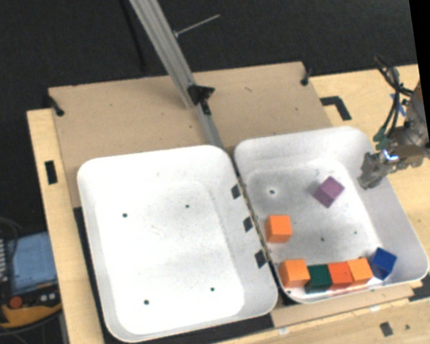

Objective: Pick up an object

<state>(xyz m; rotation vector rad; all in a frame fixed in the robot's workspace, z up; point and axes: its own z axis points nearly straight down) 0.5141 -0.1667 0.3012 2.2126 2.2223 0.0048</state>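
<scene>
end effector (369, 171) – right bin (291, 148) rim | grip state: cannot tell | purple cube (329, 191) – loose nearby

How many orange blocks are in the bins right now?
4, all in the right bin: one alone near its left wall, and three in the row along the near edge. None looks hidden.

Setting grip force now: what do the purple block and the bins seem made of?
Purple block: probably painted wood or hard plastic; flat matte faces, crisp edges, no glare. Right bin and left bin: likely thin moulded plastic, smooth white with rounded corners and a soft sheen. Too small to be sure.
</scene>
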